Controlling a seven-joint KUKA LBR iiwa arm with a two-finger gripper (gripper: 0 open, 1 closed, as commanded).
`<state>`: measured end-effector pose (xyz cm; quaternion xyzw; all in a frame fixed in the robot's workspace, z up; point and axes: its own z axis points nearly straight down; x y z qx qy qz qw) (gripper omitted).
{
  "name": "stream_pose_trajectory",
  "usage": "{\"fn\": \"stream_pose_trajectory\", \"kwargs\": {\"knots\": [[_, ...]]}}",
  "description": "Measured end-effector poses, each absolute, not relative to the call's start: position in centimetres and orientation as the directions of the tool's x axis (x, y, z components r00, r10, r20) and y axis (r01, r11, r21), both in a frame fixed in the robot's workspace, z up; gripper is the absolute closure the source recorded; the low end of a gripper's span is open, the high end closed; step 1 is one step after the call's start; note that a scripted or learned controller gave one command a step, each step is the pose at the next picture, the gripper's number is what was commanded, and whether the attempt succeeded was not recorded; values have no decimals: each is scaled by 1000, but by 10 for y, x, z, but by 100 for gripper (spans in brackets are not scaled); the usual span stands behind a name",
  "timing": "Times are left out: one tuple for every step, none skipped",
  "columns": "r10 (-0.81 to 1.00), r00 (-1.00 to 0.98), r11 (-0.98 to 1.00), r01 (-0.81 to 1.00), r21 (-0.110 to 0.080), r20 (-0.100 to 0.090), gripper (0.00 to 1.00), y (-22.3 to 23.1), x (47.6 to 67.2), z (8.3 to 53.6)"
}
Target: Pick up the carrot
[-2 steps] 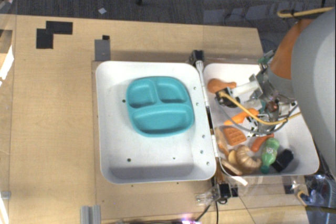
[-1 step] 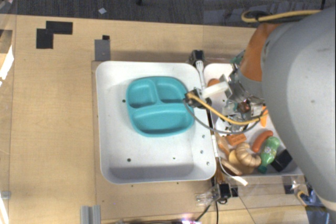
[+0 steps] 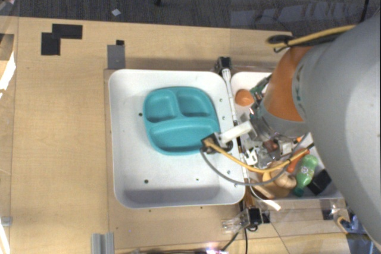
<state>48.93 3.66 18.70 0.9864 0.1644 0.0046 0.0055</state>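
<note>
A teal divided plate (image 3: 180, 119) lies in the left bin (image 3: 128, 146). Right of it, the arm (image 3: 333, 98) hangs low above the right bin (image 3: 247, 79), covering most of it. An orange rounded object (image 3: 243, 97), perhaps the carrot, sits far-left there; a green item (image 3: 306, 169) lies nearer. The claw's state cannot be told. No writing is readable.

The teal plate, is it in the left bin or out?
In. The teal plate lies flat inside the left bin, right side up.
</note>
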Motion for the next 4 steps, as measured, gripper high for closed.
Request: {"fn": "stream_pose_trajectory", "kwargs": {"knots": [[711,703,-703,711,-2,0,100,19,488,184],[370,929,-929,370,-2,2,100,27,488,184],[246,969,-969,246,-2,2,100,52,488,227],[209,978,-978,209,-8,4,100,77,488,202]]}}
